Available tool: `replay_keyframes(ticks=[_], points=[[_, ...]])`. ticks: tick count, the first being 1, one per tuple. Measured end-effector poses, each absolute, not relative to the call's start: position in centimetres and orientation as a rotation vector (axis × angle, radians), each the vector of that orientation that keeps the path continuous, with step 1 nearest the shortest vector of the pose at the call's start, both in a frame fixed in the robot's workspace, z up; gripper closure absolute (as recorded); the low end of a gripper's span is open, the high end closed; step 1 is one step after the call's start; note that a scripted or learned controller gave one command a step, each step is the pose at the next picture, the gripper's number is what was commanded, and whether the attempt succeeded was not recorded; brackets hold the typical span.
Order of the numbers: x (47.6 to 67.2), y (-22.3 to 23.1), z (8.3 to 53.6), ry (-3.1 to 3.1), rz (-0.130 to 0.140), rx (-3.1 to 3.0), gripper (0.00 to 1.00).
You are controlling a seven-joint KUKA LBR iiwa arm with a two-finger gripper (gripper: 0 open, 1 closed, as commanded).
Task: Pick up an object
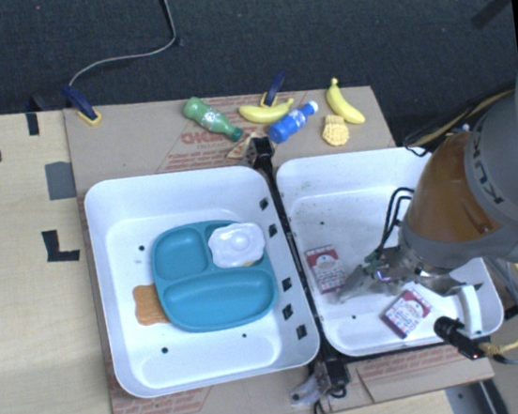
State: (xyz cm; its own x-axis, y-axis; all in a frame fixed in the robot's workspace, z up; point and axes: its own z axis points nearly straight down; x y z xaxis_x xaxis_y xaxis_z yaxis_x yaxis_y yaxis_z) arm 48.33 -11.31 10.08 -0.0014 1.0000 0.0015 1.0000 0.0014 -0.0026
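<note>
The right bin (331,175) holds a small red-and-white packet (325,268) near its left wall and a maroon packet (405,313) toward its front. My gripper (356,280) hangs low in this bin, pointing left, its tip just right of the red-and-white packet and up-left of the maroon one. Nothing shows as held. The grey arm with its orange band (452,199) covers the bin's right side.
The left bin (120,267) carries a blue divided plate (215,288) with a white object (236,244) on it and an orange piece (146,304) beside it. Behind the bins lie a green bottle (212,119), two bananas (265,111), a blue bottle (291,122) and a yellow corn toy (333,130).
</note>
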Motion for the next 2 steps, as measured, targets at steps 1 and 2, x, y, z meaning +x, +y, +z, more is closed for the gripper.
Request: replay_keyframes(ticks=[1, 2], points=[[50.7, -17.7, 21.9, -2.223, 0.001, -2.223, 0.0], [48.3, -16.0, 15.9, -2.221, 0.002, -2.219, 0.0]])
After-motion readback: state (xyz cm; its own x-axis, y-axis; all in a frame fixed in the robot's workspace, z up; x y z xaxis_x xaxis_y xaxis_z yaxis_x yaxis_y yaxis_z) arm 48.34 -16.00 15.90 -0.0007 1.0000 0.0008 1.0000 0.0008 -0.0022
